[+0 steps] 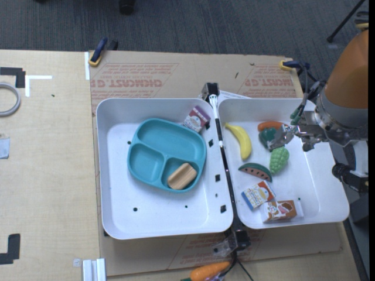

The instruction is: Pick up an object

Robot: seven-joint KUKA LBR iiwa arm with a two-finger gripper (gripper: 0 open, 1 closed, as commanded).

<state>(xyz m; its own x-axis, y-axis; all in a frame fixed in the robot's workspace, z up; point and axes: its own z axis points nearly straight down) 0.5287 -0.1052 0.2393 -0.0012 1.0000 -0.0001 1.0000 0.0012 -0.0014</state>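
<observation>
The right bin (319,183) holds a yellow banana (240,140), an orange and teal toy (268,132), a green bumpy toy (279,158), a watermelon slice (255,170), a small carton (258,195) and a brown box (282,211). My gripper (289,134) hangs low over the bin's upper right part. It sits just right of the orange and teal toy and just above the green toy. Nothing visibly lies in its grasp. The grey arm with its orange band (354,69) reaches in from the right.
The left bin (101,157) carries a teal divided plate (151,151) with a bread piece (182,175) in one compartment. A small packet (196,119) lies by its top right corner. An orange object (208,270) rests on the bench below the bins.
</observation>
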